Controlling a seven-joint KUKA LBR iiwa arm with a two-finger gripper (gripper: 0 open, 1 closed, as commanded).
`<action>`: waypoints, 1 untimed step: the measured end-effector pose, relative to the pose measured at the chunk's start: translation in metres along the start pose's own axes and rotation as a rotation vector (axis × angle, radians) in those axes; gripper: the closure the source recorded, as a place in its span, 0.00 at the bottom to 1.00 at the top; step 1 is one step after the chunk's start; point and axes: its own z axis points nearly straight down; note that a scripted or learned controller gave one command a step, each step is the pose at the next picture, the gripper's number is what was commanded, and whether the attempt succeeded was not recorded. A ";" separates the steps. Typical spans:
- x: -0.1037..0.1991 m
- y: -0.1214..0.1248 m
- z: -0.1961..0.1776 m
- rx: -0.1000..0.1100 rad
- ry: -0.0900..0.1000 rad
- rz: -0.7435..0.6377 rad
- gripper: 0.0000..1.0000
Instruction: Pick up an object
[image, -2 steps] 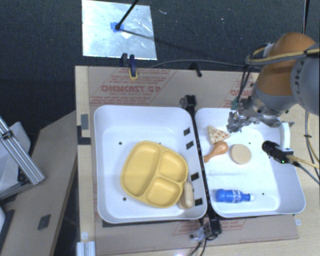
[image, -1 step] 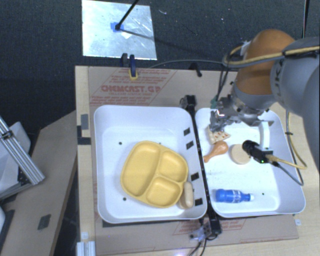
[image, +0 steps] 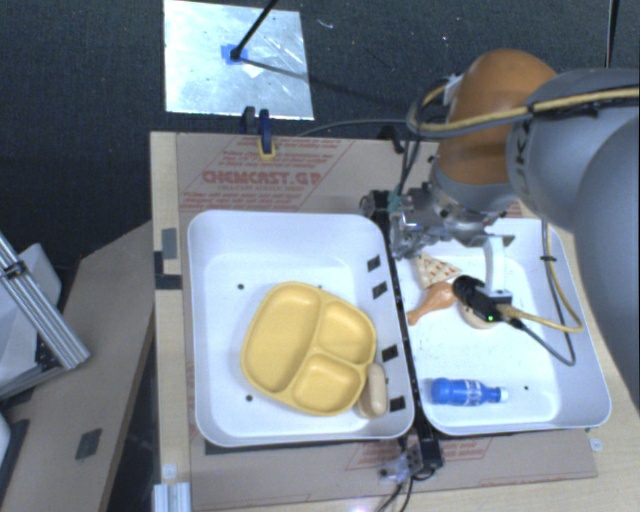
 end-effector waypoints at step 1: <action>0.053 0.012 -0.013 -0.002 0.000 0.000 1.00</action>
